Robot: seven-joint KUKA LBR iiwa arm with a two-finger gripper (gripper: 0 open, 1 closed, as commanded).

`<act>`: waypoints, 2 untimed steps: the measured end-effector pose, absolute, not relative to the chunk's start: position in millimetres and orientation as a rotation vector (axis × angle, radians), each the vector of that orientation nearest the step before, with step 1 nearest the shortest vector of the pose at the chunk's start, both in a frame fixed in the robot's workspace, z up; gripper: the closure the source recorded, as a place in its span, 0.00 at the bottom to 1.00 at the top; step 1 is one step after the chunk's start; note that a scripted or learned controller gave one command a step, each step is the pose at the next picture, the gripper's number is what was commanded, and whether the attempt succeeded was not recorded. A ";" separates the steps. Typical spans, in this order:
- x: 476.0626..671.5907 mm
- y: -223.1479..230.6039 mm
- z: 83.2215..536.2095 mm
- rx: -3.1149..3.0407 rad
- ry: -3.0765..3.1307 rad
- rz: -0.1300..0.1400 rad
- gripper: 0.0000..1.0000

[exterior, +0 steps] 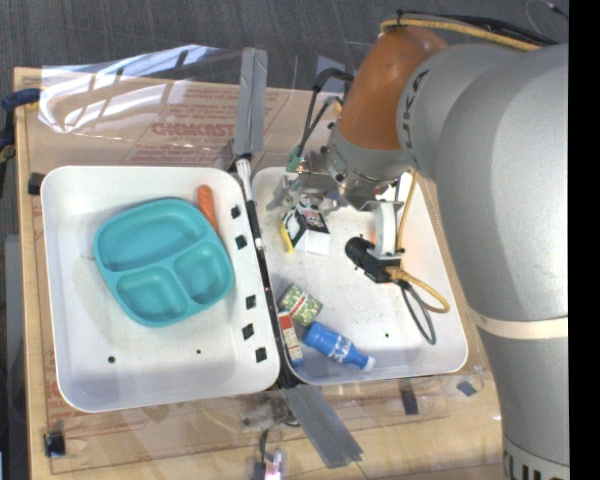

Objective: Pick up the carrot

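Over the right bin (435, 298), the gripper (302, 200) hangs low near the divider, well apart from the carrot.
Carrot (207, 204) lies in the left bin (65, 298), at the upper right edge of the teal divided plate (163, 260), touching or just beside it. Whether the fingers are open or closed, I cannot tell. Down at the right bin's near side, a blue bottle (335, 346) and a green packet (300, 305) sit close together on the table (450, 428).

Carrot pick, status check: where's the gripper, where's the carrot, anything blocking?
Gripper low in right bin, upper left corner. Carrot in left bin, against teal plate's top right edge, not gripped. Divider wall between them.
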State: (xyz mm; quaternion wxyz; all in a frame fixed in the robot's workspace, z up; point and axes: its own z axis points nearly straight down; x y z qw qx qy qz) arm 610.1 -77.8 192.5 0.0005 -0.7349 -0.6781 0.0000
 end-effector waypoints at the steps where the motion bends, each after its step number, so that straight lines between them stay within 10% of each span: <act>1: 614.6 -67.1 216.7 -2.392 -2.036 0.002 1.00; 2: 540.2 -52.4 190.8 -2.106 -2.325 0.005 1.00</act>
